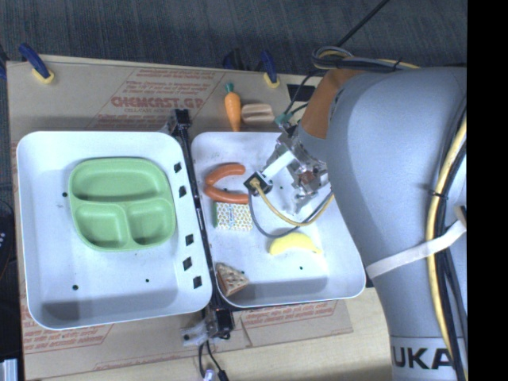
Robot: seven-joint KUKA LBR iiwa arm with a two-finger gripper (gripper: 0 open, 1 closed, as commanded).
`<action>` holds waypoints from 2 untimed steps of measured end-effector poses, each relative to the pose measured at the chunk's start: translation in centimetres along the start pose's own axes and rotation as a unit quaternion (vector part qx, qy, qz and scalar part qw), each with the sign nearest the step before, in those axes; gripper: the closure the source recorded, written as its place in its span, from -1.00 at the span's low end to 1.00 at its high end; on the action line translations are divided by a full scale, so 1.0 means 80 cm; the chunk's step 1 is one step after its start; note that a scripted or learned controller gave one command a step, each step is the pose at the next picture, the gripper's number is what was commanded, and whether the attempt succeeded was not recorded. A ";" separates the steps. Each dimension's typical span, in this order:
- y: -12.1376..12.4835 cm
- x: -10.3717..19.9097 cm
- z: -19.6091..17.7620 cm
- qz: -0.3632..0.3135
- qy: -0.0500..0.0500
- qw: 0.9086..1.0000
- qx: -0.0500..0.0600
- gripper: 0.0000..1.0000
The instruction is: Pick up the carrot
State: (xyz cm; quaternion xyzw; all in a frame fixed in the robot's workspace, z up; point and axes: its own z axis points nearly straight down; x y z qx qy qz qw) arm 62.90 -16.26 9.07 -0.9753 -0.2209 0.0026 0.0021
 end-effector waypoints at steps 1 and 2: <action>0.028 -0.068 -0.111 -0.071 0.001 0.997 -0.001 -1.00; 0.001 -0.138 0.000 -0.048 0.000 0.999 0.000 -1.00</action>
